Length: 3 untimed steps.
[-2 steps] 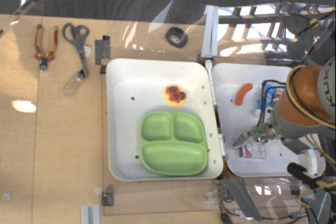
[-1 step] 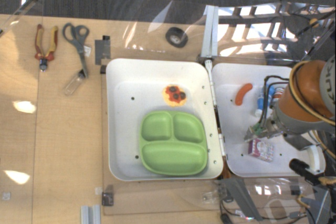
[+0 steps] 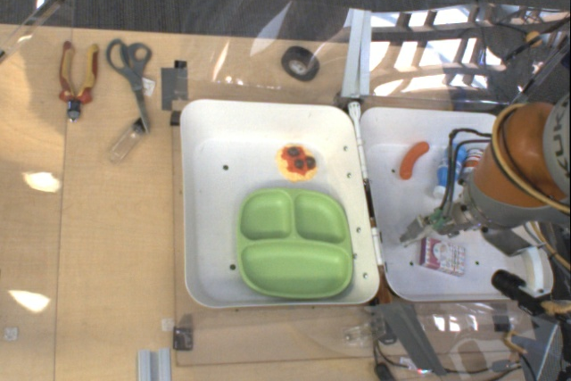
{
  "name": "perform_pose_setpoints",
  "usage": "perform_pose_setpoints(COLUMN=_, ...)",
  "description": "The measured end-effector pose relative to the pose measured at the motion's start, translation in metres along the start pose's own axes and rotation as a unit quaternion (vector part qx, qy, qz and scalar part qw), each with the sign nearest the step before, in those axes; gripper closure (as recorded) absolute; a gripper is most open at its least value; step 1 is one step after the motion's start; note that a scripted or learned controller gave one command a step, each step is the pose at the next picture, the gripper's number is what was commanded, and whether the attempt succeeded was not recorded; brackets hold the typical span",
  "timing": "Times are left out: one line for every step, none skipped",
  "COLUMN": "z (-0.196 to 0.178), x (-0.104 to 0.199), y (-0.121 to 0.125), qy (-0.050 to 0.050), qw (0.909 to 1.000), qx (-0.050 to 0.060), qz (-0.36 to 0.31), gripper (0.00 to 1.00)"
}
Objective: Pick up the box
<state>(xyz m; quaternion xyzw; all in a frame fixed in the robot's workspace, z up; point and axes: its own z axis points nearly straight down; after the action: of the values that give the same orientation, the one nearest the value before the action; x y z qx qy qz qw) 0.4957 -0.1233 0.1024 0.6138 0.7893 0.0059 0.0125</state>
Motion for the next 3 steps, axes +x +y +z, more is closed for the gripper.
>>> perform_pose_setpoints(z=0.0124, x=-0.0048, y=-0.0055, qy=0.004, qw=0.9999, qx=0.005, qz=-0.008, gripper=0.0)
perform_pose_setpoints(z=0.0124, x=-0.0107, y=-0.0063, qy=0.004, qw=1.0, qx=0.004, qz=-0.008, gripper=0.0)
perform_pose_setpoints(z=0.0122, x=-0.0088, y=-0.0061, qy=0.002, qw=1.0, qx=0.004, qz=-0.008, gripper=0.0)
